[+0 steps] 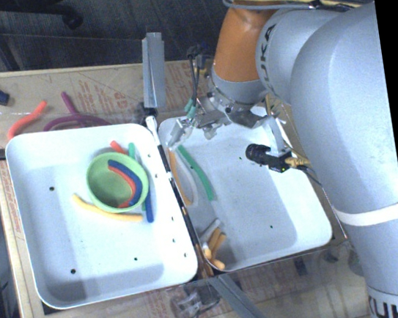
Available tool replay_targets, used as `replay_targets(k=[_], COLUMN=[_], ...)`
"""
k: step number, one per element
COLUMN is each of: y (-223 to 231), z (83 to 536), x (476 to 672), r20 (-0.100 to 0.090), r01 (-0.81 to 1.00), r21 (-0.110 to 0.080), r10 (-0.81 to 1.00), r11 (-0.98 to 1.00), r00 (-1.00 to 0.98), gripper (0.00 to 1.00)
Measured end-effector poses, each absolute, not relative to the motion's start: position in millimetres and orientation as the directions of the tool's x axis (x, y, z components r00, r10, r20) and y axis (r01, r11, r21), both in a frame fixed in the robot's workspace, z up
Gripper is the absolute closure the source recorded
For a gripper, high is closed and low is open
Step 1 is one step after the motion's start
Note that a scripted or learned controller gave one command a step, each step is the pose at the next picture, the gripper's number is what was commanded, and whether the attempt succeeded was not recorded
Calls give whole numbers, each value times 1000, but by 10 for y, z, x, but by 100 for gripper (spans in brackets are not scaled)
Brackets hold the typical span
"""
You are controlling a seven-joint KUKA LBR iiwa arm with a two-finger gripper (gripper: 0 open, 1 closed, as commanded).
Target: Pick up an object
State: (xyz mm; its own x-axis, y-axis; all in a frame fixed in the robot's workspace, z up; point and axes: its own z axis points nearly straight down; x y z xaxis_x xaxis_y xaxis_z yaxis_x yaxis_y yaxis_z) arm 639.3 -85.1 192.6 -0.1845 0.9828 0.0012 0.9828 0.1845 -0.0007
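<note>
The claw (192, 124) hangs over the far left corner of the right bin (299, 232). Whether it is spread or pressed together I cannot tell, and nothing is seen between its tips. I judge the step as the approach — no object is taken yet. The nearest candidate is the green stick (196, 171), which lies on the bin floor just below the claw, near the wall between the bins. The next move calls for a descent and a closing on it. That wall is close and may hinder. The left bin (67, 270) holds a green bowl (116, 182) with sticks around — well apart. Some orange pieces (213, 244) lie in the near corner of the right bin.
</note>
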Motion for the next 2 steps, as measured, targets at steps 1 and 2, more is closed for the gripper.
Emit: replay_targets(k=[1,2], y=[-1237,-1218], z=[951,1051], x=[6213,6220], r20=[0,3], r01=[999,998], r21=[-1,-1], r10=[999,998], r11=[51,57], r00=[-51,-57], gripper=[0,100])
